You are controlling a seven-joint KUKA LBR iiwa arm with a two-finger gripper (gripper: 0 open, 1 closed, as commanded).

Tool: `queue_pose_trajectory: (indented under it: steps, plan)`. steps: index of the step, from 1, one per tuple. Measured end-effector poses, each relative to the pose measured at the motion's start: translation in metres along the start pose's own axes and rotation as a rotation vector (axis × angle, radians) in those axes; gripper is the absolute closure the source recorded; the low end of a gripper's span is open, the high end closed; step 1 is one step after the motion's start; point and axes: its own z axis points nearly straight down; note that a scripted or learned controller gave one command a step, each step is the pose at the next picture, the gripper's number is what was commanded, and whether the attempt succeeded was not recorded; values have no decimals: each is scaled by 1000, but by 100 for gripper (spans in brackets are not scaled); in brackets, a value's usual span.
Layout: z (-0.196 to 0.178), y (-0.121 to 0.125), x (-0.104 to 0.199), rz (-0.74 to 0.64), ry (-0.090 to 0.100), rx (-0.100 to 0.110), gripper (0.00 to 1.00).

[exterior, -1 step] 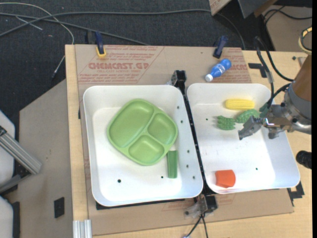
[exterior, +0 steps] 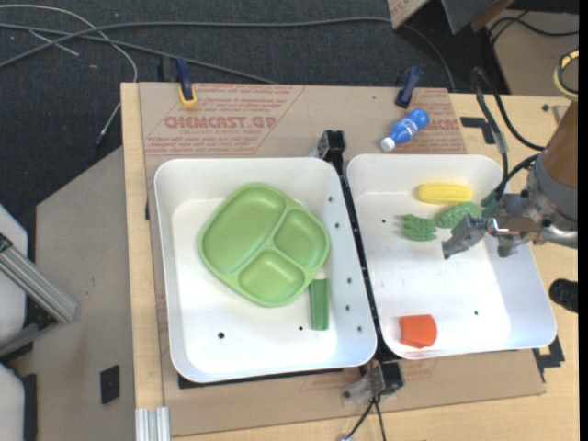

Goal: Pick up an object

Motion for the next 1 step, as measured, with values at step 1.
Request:
queue_pose_trajectory:
  steps: [1]
  plan:
    - [49,0,10,1,0,1,0]
